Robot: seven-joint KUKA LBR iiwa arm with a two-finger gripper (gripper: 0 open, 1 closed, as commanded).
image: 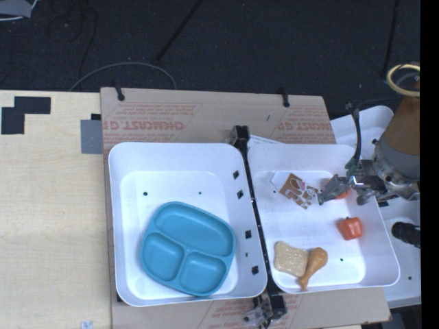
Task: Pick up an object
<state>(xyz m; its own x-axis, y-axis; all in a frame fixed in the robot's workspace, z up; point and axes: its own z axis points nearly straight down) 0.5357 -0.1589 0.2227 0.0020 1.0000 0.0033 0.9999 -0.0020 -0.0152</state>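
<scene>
Two shallow white bins sit side by side on a sheet of printed cardboard [206,118] laid over a pale wooden bench [48,204], with dark floor behind. Reaching in from the right, the gripper [334,188] hangs low over the right bin [370,269], and whether it is clenched or released cannot be made out at this slant. Just beside its tip, to the left, lies a small brown-and-white printed packet [298,190], close but not visibly between anything. Near it, toward the front, rests a red toy pepper [350,228]. Farther forward and left lie a toast slice [291,258] and a drumstick [313,264], touching each other. Well apart, across the divider, the left bin [137,163] holds a blue sectioned plate [187,247].
</scene>
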